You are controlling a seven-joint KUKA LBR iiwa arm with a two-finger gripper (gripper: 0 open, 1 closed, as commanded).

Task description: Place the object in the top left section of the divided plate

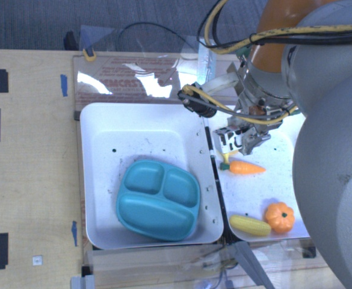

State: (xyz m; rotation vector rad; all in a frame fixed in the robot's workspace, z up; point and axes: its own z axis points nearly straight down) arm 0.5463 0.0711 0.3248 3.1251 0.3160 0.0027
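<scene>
A blue divided plate (pixel 158 200) lies in the left bin (pixel 103 131), toward its front, with three sections that hold nothing. In the right bin (pixel 284 155) a toy carrot (pixel 246 168) lies on its side, green end to the left. My gripper (pixel 236 144) hangs just above and left of the carrot, near the bin divider. Its finger spacing is hard to read against the wiring, and nothing shows between the fingers.
A small orange pumpkin (pixel 280 217) and a yellow banana-like piece (pixel 250 224) sit at the front of the right bin. Yellow and black cables (pixel 224 38) loop from the arm over the back of the bins. A clear plastic sheet (pixel 139 80) lies behind the left bin.
</scene>
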